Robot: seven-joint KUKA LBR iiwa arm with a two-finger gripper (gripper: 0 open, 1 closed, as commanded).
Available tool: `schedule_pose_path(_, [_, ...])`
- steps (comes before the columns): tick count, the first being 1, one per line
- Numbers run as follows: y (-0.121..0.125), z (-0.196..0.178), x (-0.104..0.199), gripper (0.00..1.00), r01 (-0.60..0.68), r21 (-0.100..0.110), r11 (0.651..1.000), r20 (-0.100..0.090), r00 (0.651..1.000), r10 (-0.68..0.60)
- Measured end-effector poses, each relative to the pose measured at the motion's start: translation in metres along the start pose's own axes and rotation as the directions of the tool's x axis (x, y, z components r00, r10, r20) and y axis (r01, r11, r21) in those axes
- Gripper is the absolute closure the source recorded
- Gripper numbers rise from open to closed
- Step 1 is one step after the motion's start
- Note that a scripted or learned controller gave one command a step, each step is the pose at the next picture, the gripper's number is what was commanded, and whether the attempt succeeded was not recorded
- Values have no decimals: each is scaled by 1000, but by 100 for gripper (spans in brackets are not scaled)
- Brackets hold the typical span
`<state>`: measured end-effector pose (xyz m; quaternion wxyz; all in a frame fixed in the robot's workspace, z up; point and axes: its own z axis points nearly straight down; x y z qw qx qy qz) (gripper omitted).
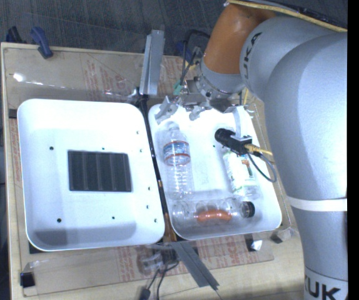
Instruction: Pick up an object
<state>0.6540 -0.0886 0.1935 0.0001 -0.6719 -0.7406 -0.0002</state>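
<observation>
1. Setting: dark floor [73,5]; wooden table [73,64] carrying two white bins side by side.
2. Left bin [42,124]: one dark ribbed panel [99,170], flat at its centre.
3. Right bin [207,161]:
   - A water bottle [178,161] lies lengthwise, left of centre, with its cap toward 12 o'clock.
   - A clear bottle [207,214] with something orange inside lies along the 6 o'clock wall.
   - A slim bottle [241,177] lies along the 3 o'clock wall.
4. Tool [181,108]: at the right bin's 12 o'clock rim, just beyond the water bottle's cap. Nothing is seen in it. Whether it is apart or together cannot be told.
5. Risk, slipping: all three bottles are round, smooth and probably light. A grip off the middle line would likely squirt one sideways or set it rolling.
6. Risk, crowding: the water bottle's base lies close to the clear bottle. A descent there could catch both, or push one against the wall.
7. Risk, rim: the tool sits near the 12 o'clock wall. A descent from here could strike the rim or the cap instead of the body.
</observation>
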Motion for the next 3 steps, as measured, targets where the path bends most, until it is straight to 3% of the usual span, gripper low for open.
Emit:
schedule_pose_path(1, [-75,101,-32,0,-165,5,986,1,986,165])
schedule_pose_path(2, [-74,90,-32,100,-161,5,987,1,987,161])
schedule_pose_path(3, [-16,-79,-17,100,-101,0,995,1,995,101])
